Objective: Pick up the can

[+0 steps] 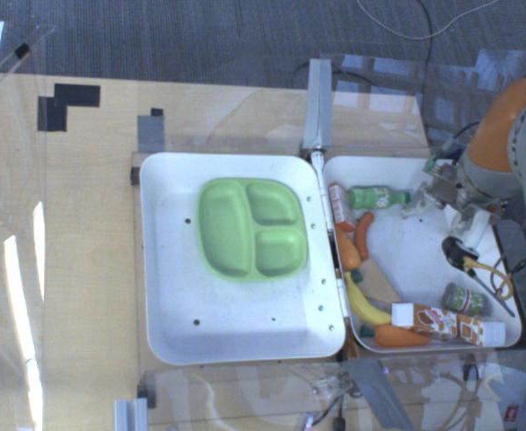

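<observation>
1. Pincer (438, 189) hangs over right bin (407, 241), near its far right corner; can't tell open or shut, nothing seen held.
2. Green bottle (378, 197) lies just left of it, along far edge.
3. Can (464, 298) sits near right bin's near right corner, apart from pincer, by a carton (447, 322).
4. Banana (363, 302), carrots along left edge.
5. Left bin (169, 330) holds green tray (250, 227).

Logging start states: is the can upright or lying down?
Lying down. The can shows its side, tilted, near the right bin's front corner beside a carton.
</observation>
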Controlling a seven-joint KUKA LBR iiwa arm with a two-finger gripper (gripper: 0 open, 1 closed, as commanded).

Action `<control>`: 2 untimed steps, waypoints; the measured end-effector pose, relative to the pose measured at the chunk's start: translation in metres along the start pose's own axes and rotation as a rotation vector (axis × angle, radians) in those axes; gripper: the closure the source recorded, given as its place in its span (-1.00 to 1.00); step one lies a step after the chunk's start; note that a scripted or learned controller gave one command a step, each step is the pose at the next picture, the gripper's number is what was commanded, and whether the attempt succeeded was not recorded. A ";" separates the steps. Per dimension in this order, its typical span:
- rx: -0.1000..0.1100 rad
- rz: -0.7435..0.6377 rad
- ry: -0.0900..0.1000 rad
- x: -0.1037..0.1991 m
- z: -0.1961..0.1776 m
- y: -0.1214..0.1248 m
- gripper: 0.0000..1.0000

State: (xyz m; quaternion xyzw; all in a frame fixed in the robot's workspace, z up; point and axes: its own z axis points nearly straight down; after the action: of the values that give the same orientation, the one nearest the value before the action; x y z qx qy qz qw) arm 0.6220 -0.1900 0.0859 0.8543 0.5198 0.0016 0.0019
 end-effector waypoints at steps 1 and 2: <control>-0.004 0.337 0.002 -0.064 -0.002 -0.115 -1.00; 0.003 0.316 0.004 -0.004 0.001 0.003 -1.00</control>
State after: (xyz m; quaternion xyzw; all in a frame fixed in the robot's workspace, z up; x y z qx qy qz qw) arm 0.6228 -0.1949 0.0853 0.9254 0.3791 0.0030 -0.0005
